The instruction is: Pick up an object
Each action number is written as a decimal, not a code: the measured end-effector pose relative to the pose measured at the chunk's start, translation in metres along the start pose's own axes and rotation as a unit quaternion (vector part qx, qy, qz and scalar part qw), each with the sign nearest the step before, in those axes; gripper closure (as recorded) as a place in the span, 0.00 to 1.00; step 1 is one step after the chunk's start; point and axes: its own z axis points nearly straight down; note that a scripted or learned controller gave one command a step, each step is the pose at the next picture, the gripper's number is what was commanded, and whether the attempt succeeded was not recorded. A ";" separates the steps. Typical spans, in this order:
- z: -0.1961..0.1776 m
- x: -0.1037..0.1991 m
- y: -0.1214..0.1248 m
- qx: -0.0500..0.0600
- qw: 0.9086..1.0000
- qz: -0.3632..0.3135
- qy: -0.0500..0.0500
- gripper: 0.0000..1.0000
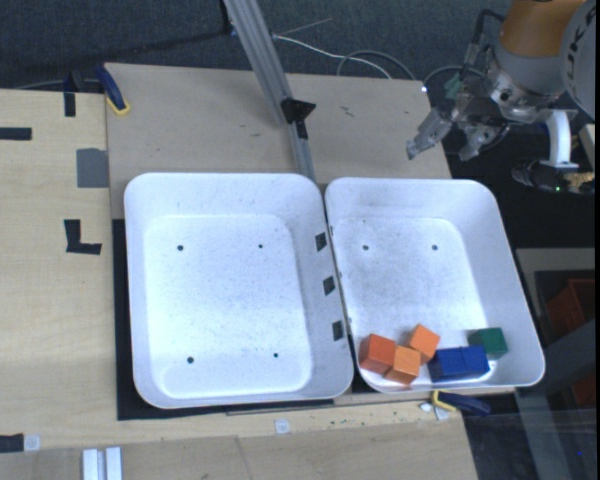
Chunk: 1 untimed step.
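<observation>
The right bin (480,218) is taken as the landmark. Against its near wall, a cluster of blocks is seen: an orange block (379,351) at the left end, a second orange block (424,341) just beside it and a little farther in, and a third orange block (406,364) touching both at the front. A blue block (459,363) is laid just right of these, and a green block (491,341) is set behind the blue one, toward the bin's right corner. The rest of the bin's floor is speckled white.

The claw (448,133) is held above the table (200,118), beyond the far rim of the right bin and well apart from the blocks. Its fingers are seen spread apart, with nothing between them. The grey arm with its orange band (542,23) is seen behind it, toward the bin's far right corner.

The left bin (150,208) is placed touching the right bin's left wall. A metal rail (265,53) is seen slanting away from where the two bins meet.
</observation>
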 end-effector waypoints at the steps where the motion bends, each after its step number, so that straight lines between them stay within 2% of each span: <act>1: 0.053 0.008 0.000 0.002 1.000 0.000 0.000 0.00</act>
